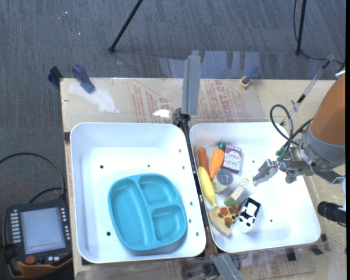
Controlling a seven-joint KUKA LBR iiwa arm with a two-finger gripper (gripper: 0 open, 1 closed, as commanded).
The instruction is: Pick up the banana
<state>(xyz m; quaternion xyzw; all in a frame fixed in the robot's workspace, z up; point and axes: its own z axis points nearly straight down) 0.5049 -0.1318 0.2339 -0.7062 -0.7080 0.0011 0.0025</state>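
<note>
The yellow banana (206, 186) lies lengthwise along the left side of the right bin (286, 226), beside two orange carrots (210, 160). My gripper (264, 173) hovers over the middle of the right bin, well to the right of the banana, with nothing seen between its fingers. The arm's grey wrist and orange band come in from the right edge.
Around the banana lie a small round can (223, 179), a purple carton (233, 158), a pizza slice (222, 218), a corn cob (238, 189) and a black-and-white cow toy (247, 213). A blue divided plate (147, 212) sits in the left bin (87, 150).
</note>
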